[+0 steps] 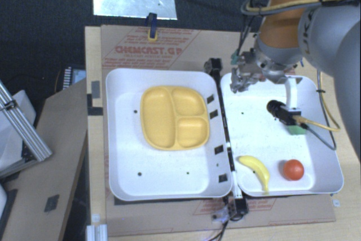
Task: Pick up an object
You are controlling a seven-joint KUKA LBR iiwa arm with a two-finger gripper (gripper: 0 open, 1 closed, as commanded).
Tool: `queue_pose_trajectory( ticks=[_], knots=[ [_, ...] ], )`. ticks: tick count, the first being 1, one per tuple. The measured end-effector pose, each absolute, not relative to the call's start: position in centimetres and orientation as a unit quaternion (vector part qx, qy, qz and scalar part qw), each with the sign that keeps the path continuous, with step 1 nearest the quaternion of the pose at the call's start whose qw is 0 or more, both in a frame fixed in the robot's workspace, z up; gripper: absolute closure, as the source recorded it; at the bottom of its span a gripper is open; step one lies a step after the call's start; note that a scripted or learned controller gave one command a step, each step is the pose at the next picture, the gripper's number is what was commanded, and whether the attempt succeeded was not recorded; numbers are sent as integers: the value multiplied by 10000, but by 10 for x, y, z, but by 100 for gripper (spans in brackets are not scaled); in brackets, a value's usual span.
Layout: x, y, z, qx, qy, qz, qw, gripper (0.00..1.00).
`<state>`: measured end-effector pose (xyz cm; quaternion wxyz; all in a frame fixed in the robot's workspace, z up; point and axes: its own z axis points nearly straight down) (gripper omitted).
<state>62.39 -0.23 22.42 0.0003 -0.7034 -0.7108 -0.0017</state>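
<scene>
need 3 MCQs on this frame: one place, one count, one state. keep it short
1. Where is the yellow divided plate?
A. left bin
B. right bin
C. on the cardboard outside the bins

2. How many compartments does the plate have?
A. two
B. three
C. five

3. Where is the tool relative to the banana and tomato?
A. touching the banana
B. touching the tomato
C. apart from both, at the far end of the right bin

Key: 1 A, the plate lies in the left bin. 2 B, one long section and two smaller ones show. 3 C, the fruit lie at the near edge, the tool at the far corner.
</scene>
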Motion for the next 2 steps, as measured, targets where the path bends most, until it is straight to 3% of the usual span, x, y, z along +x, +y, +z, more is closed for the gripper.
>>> queue_pose_trajectory(
  ticks=[2],
  knots=[
    [599, 110, 228, -7033, -7109, -14, 4, 100]
  ],
)
